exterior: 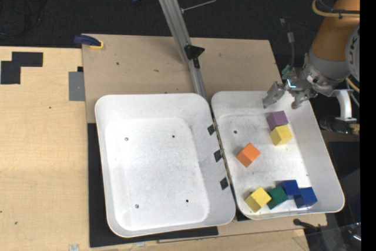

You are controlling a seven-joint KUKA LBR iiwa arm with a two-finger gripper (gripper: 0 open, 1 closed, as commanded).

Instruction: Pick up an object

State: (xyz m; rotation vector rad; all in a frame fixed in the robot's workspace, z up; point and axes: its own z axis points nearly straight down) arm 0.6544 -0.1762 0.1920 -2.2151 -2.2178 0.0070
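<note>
From my seat I see the gripper (286,96) hanging over the far edge of the right bin (330,176), toward its far right corner, with the grey arm (329,62) and its orange band (345,4) coming in from the right. The two fingers stand spread apart, with open space between them — nothing is held there.

The purple block (277,119) lies just below the gripper, close to the far edge of that bin, and the yellow block (281,135) sits touching it on the near side. The orange block (248,154) lies apart from those two, toward the bin's left edge and about midway along it. At the near edge a cluster runs in a row: a second yellow block (257,198) on the left, a green block (276,196) against it, then two blue blocks (297,193) reaching toward the near right corner. I cannot tell whether the blue pair touch the bin wall.

The left bin (111,114) sits beside the right one, their inner edges meeting along black clips (217,156). A slanted aluminium rail (174,20) rises from the bench (141,62) behind the two bins — its foot is near where they meet.
</note>
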